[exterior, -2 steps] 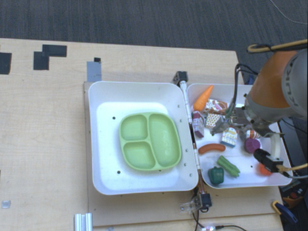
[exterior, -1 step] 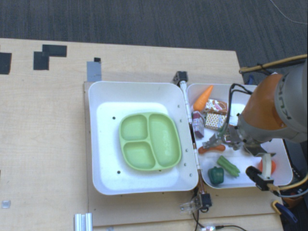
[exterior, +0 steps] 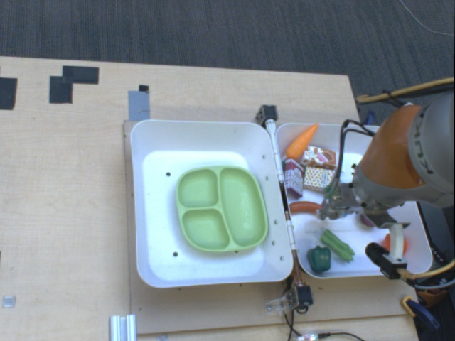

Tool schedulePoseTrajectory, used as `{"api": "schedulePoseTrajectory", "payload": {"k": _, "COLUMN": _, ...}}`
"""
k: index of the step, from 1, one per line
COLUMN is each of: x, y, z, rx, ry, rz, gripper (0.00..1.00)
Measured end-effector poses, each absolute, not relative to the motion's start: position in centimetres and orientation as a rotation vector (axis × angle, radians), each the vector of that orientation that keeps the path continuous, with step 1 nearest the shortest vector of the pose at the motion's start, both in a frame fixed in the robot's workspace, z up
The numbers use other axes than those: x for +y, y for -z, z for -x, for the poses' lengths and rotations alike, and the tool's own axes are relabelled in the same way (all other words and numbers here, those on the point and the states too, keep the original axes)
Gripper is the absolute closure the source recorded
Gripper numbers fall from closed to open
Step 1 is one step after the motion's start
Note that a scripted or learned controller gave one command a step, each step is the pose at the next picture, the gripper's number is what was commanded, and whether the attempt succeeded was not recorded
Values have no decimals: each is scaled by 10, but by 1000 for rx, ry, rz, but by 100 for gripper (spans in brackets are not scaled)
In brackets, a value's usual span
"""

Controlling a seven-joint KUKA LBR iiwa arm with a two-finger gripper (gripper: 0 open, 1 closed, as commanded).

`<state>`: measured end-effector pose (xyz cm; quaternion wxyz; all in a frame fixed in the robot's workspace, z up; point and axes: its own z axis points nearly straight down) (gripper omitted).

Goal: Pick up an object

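**Two white bins on a light wooden desk**

The desk (exterior: 64, 212) is pale wood, with dark grey carpet beyond its far edge. The left bin (exterior: 153, 261) sits near the middle of the desk and serves as the landmark. Touching its right wall is the right bin (exterior: 419, 261), close to the desk's right edge. Just beyond the left bin's far-left corner stands a small grey block (exterior: 139, 105). Farther left of that, black tape patches (exterior: 71, 82) lie flat on the wood. Just in front of the left bin's near-left corner lies a small metal piece (exterior: 122, 327) at the desk's front edge.
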<state>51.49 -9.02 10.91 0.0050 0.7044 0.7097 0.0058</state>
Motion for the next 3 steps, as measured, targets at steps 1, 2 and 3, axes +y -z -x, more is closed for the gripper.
{"api": "schedulePoseTrajectory", "payload": {"k": 1, "x": -90, "y": -109, "z": -515, "rx": 2222, "ry": -18, "rz": -2207, "gripper": 0}}
{"api": "schedulePoseTrajectory", "payload": {"k": 2, "x": -84, "y": -87, "z": -493, "rx": 2218, "ry": -8, "rz": -2214, "gripper": 0}}
{"api": "schedulePoseTrajectory", "payload": {"k": 3, "x": -83, "y": -98, "z": -494, "rx": 2217, "ry": -14, "rz": -2210, "gripper": 100}}
